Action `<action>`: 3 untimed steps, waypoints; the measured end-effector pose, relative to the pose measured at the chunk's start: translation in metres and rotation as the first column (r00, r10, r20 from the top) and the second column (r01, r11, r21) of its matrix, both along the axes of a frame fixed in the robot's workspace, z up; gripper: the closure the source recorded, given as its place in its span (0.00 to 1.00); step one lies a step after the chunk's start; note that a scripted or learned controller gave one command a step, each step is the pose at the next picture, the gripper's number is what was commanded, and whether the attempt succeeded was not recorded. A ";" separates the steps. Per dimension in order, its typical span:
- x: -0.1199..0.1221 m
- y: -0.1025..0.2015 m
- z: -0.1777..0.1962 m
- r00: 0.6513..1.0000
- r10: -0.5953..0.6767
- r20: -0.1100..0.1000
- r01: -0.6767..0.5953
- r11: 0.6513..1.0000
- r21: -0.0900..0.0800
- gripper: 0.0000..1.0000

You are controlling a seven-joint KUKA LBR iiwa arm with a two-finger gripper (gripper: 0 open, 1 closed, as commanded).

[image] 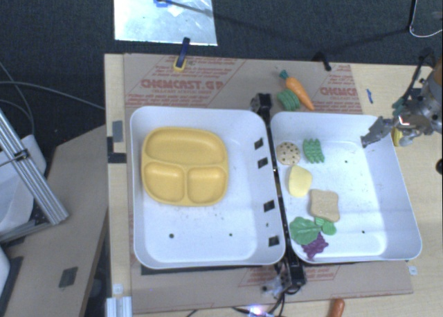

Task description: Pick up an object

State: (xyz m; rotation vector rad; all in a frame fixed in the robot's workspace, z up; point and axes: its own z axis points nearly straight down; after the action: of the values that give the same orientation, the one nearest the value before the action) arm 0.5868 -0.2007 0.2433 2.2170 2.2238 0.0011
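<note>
The right bin (387, 232) holds toy food along its left side: a speckled cookie (288, 151), a green ridged piece (313, 150), a pale yellow piece (300, 180), a tan slice of toast (324, 205), a green leaf (303, 228) and purple grapes (315, 245). My gripper (385, 132) hangs over the bin's upper right corner, well to the right of the food and apart from every piece. I see nothing held in it.
A yellow divided plate (185, 165) lies in the left bin (208, 239). A toy carrot (299, 91) with a green piece (288, 100) lies on the cardboard behind the bins. A foil sheet (165, 4) sits at the far back.
</note>
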 end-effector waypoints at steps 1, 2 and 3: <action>-0.011 -0.005 -0.119 1.000 -0.002 -0.008 0.002 1.000 0.002 0.00; -0.061 0.114 -0.162 1.000 0.009 -0.009 -0.009 1.000 0.008 0.00; -0.058 0.106 -0.149 1.000 -0.001 0.001 0.001 1.000 0.001 1.00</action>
State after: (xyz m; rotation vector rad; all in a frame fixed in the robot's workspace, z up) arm 0.5292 -0.0948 0.0947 2.2183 2.2222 0.0028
